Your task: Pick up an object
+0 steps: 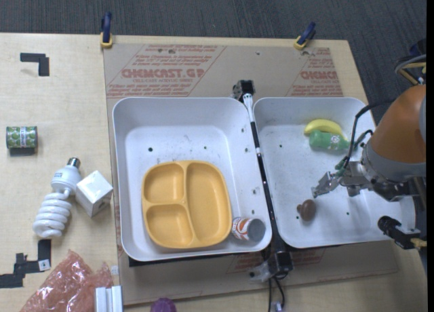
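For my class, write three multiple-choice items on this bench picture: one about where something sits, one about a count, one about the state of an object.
1. Where is the yellow divided plate?
A. in the left bin
B. in the right bin
C. on the bench outside the bins

2. How many compartments does the plate have?
A. two
B. three
C. four

3. How does the small can beside the plate sit?
A. upright on its base
B. tipped on its side
C. held in the hand

Answers:
1. A: the plate lies on the floor of the left bin.
2. B: two small sections sit at its left and one long section at its right.
3. B: the can lies with its open end facing the camera in the left bin's near right corner, while the hand is over the right bin.
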`<move>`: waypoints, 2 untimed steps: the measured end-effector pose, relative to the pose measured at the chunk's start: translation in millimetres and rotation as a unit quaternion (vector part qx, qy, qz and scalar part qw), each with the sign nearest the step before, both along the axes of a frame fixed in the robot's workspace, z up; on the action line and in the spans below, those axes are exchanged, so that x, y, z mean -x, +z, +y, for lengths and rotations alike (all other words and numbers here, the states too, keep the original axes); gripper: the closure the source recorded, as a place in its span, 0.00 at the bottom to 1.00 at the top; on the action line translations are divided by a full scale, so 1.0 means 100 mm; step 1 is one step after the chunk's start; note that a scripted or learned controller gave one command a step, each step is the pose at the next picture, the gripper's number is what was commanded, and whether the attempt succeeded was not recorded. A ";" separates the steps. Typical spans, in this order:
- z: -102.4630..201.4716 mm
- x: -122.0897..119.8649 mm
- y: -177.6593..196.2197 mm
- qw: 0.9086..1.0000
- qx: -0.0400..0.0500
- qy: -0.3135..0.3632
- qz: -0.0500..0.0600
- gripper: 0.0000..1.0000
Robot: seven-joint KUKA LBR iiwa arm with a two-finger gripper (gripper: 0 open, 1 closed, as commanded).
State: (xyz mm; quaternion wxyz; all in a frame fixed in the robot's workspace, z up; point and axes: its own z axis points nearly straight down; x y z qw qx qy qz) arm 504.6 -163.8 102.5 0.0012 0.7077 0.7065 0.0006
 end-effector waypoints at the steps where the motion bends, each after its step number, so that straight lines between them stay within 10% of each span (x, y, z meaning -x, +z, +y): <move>1: 0.45 -0.87 -0.10 1.000 0.000 0.002 0.001 0.00; 2: 0.57 -0.15 -0.10 1.000 0.000 0.000 0.001 0.00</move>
